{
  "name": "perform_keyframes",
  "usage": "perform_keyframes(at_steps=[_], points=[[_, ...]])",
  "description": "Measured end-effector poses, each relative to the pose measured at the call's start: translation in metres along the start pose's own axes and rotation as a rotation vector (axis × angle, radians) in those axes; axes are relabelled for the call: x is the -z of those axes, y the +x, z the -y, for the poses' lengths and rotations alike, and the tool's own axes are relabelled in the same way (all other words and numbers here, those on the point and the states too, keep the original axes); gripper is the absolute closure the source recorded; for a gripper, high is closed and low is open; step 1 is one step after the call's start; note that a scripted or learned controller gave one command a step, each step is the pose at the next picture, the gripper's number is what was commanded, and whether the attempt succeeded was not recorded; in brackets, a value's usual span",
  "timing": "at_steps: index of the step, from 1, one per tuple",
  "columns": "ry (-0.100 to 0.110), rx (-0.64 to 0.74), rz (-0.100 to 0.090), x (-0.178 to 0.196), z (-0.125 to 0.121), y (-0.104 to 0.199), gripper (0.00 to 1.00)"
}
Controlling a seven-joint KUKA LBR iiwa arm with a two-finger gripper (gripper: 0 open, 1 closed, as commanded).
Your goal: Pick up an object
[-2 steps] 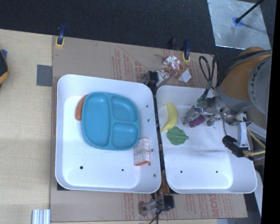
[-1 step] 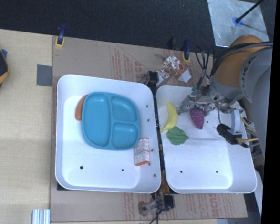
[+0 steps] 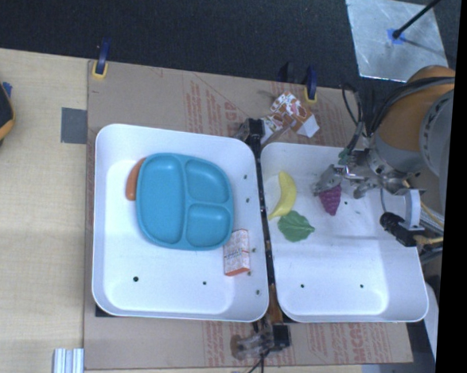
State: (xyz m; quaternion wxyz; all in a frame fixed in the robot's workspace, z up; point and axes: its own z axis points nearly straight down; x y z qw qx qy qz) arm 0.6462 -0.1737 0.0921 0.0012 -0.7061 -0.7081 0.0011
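While over the right bin (image 3: 345, 301), the jaws (image 3: 330, 188) grip a purple object (image 3: 330, 200).

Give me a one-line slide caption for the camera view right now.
KUKA gripper over the purple object in the right bin, beside banana and green leaf.

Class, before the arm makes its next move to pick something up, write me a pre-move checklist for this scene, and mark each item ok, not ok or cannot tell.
1. Hand is over the right bin: ok.
2. A target lies near the hand: ok, the purple object sits just below it.
3. Purple object is gripped between the fingers: cannot tell, the view is too cluttered there.
4. Neighbours are apart from the target: ok, the banana and the green leaf lie to its left with white floor between.
5. Left bin items stay out of the way: ok, the blue plate and the small carton are across the divide.
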Motion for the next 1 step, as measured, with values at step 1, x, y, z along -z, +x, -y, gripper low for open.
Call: perform_keyframes(at_steps=[1], points=[[0.001, 0.002, 0.000, 0.0106, -0.0002, -0.0005, 1.00]])
